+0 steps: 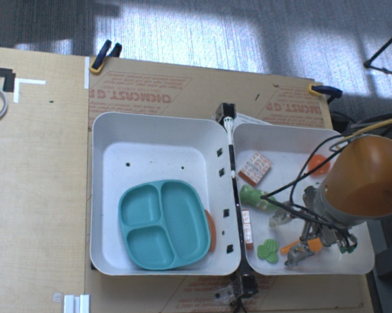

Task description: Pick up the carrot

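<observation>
- gripper [301, 254] low in right bin [349, 267], right beside green leafy toy [268, 250]
- carrot [302, 246] at fingertips, long axis approx left-right
- grip state: can't tell

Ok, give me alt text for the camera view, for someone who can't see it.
A robot arm reaches from the right into the right bin, its tool low over a small orange carrot beside a green leaf-shaped toy. A small printed box and a green item lie nearby. The left bin holds a teal divided plate.
</observation>
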`<state>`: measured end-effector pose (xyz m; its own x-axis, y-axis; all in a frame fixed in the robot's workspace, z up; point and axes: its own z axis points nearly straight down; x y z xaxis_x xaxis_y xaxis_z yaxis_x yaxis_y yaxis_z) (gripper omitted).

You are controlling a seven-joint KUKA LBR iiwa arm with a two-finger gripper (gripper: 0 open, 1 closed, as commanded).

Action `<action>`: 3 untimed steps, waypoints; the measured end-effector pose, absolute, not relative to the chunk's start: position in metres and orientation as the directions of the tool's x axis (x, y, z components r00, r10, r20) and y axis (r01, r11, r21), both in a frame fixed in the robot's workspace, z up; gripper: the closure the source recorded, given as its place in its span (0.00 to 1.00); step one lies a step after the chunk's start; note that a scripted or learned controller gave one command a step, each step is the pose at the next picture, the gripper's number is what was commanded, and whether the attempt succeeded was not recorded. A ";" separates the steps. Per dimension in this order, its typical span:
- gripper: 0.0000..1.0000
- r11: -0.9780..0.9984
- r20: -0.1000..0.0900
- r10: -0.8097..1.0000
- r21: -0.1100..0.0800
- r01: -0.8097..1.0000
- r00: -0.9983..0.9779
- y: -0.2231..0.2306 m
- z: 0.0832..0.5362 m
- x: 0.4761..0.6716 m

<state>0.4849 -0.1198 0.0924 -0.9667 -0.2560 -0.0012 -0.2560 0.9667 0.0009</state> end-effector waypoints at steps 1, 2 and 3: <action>0.00 0.940 -0.003 -0.342 -0.001 -0.342 -0.940 -0.131 0.093 0.485; 0.00 0.933 -0.004 -0.361 -0.001 -0.361 -0.933 -0.110 0.110 0.488; 0.00 0.921 -0.003 -0.390 -0.001 -0.390 -0.921 -0.161 0.092 0.489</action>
